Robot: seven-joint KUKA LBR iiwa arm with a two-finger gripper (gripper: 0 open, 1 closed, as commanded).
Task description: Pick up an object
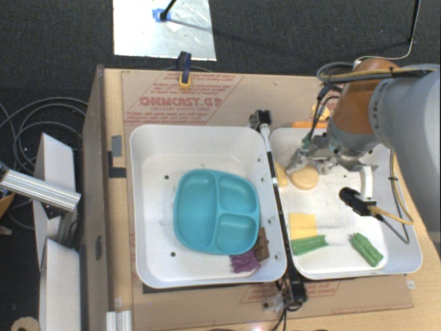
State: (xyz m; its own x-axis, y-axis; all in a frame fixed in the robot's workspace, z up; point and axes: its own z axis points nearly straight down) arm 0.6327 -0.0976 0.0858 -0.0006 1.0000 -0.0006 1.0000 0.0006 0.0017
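Observation:
My gripper (311,163) hangs over the upper left part of the right bin (406,254). It is right above a tan rounded lump (305,179) and partly covers the lump's top. Nearer the front of that bin lie a yellow square slice (302,223), a green pod (308,244) and a second green piece (366,248). A small yellowish piece (280,176) rests against the bin's left wall. An orange piece (303,124) shows at the bin's far rim.
The left bin (155,150) holds a blue divided plate (217,211), with a purple piece (242,262) and a brown piece (262,247) at its front right corner. The grey arm (400,116) covers the right bin's far right part.

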